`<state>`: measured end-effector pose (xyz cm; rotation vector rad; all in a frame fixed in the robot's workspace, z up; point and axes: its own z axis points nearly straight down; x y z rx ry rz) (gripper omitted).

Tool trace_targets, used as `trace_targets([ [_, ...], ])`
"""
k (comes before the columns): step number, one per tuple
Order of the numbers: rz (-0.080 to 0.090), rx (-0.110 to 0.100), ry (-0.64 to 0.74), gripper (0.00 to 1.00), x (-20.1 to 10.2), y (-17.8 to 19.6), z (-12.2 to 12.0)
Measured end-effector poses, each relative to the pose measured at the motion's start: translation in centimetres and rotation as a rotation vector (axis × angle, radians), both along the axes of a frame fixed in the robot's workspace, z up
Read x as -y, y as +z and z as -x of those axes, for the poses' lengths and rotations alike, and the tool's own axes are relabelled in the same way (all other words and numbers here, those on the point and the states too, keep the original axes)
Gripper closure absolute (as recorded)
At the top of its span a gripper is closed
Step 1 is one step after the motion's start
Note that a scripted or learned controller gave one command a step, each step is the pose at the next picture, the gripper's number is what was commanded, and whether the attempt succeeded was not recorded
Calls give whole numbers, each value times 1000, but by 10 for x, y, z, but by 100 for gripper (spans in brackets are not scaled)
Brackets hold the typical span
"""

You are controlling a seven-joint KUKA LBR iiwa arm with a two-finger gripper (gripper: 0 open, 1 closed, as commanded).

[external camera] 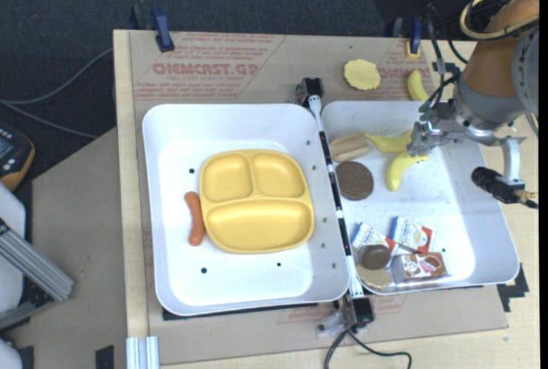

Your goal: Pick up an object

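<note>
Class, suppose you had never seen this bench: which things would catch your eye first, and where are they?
The big yellow three-compartment plastic plate sits mid-left bin, with an orange-red toy sausage lying beside it on its left. In the right bin, the grey arm's claw hangs over a yellow toy banana.

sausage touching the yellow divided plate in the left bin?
Apart. The camera view shows a thin strip of white bin floor between the sausage and the left rim of the yellow divided plate.
</note>
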<state>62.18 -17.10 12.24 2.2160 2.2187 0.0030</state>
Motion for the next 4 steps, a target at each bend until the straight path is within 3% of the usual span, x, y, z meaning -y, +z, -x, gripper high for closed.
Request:
trace_targets([
  [1,3,17,-1,100,-2,-27,10],
  [2,6,24,1,100,-2,-13,8],
  [3,5,20,1,0,-2,-16,9],
  [4,-5,-10,2,0,-57,-39,29],
])
